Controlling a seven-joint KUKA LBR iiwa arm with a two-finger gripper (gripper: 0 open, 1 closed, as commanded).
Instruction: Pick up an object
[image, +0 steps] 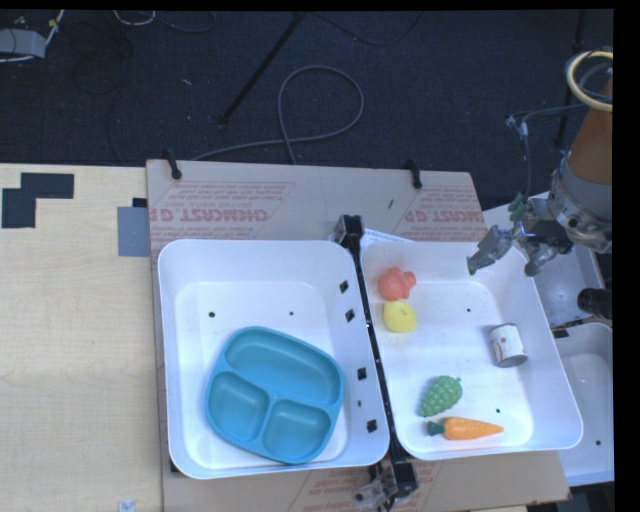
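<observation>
1. The claw hangs at the top right corner of the right bin. Its two fingers are spread apart, and nothing is between them. One finger points left and one points right.

2. No thing is picked up yet. The nearest one is the small can. It lies on its side just below the claw, near the right wall of the bin.

3. To do this step well, I think the claw should come straight down over one thing, with a finger on each side, and then squeeze. The can is round and could roll away, so the fingers should close across its round sides, not its flat ends.

4. The can looks hard and shiny, with a white label.

5. Farther left sit a pink-red toy fruit and a yellow toy lemon, touching each other. They look smooth and round, like plastic.

6. Low in the bin lie a bumpy green bunch of toy grapes and a long orange toy carrot, very close together.

7. The left bin holds a blue tray with three parts. It looks smooth and flat, so it would be hard to grab.
</observation>
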